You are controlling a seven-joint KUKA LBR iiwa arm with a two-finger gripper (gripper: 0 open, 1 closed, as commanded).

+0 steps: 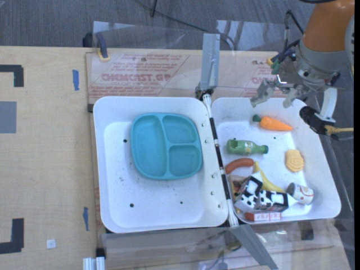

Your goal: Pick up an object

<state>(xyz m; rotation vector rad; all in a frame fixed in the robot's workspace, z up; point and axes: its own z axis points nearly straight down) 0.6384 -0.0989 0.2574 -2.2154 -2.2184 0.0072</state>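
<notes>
Camera view: I see gripper [277, 94] spread, holding nothing, w/ carrot [274, 124] just below it, long axis left-right.

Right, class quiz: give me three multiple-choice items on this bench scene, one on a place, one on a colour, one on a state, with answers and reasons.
1. Where does the divided plate lie?
A. left bin
B. right bin
C. on the bench outside the bins

2. What colour is the bottle?
A. red
B. green
C. blue

3. How does the gripper stand to the carrot?
A. clamped on it
B. above the right bin, apart from it
C. pressing it into the plate

Answers: 1 A, the plate rests inside the left bin. 2 B, its body is green. 3 B, the carrot lies free on the bin floor.
</notes>
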